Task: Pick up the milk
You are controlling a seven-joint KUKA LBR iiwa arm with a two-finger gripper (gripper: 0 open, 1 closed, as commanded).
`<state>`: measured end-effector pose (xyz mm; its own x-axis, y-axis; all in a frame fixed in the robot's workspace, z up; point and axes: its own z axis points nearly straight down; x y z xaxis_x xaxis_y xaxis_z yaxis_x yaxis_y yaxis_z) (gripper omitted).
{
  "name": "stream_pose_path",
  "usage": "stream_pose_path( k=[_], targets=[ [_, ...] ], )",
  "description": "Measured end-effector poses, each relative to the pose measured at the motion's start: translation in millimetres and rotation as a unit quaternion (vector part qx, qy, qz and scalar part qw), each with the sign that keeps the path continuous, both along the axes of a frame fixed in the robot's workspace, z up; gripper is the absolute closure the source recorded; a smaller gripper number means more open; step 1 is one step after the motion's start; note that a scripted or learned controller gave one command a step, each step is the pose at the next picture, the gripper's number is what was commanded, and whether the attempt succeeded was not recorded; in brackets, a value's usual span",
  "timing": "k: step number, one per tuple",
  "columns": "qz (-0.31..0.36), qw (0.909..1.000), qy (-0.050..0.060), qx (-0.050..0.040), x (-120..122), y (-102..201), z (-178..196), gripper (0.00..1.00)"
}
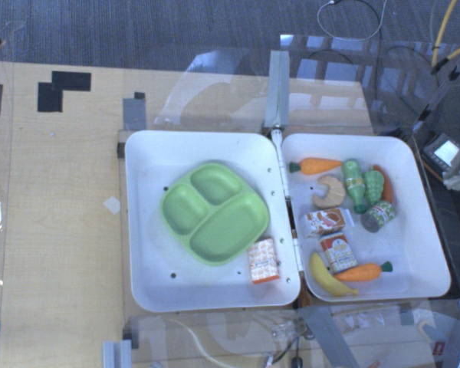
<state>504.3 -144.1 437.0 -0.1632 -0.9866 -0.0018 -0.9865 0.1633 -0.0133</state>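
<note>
1. On the bench, two shallow white bins sit side by side, the left bin (142, 282) and the right bin (425, 236); whether the gripper is wide, narrow or holding anything cannot be told from this view, and nothing in either bin is lifted or gripped.
2. Which carton is the milk cannot be told for certain; three small cartons lie in the bins and their labels are too small to read.
3. An orange-and-white carton (264, 261) lies alone near the front right corner of the left bin, just beside the edge of a green divided plate (215, 213) and close to the wall between the bins.
4. An upper red-and-white carton (325, 221) lies tilted in the middle of the right bin, near its left wall; a lower red-and-white carton (338, 252) lies just in front of it, touching or almost touching a banana (326, 277) and a front carrot (360, 272).
5. Further back in the right bin lie a rear carrot (320, 165), a tan bitten-looking piece (330, 192), a green bottle (354, 184) and a grey can (378, 216); all are apart from the upper carton except the tan piece, which lies just behind it.
</note>
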Motion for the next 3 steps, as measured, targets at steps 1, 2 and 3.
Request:
stream_pose_path(
  k=[1, 2, 3],
  targets=[
    [0.291, 0.9567, 0.004, -0.0023, -16, -12, -78, 1.0],
    [0.478, 0.8781, -0.002, -0.0065, -15, 31, 0, 1.0],
    [0.554, 0.8328, 0.001, -0.0071, -3, -56, -63, 1.0]
  ],
)
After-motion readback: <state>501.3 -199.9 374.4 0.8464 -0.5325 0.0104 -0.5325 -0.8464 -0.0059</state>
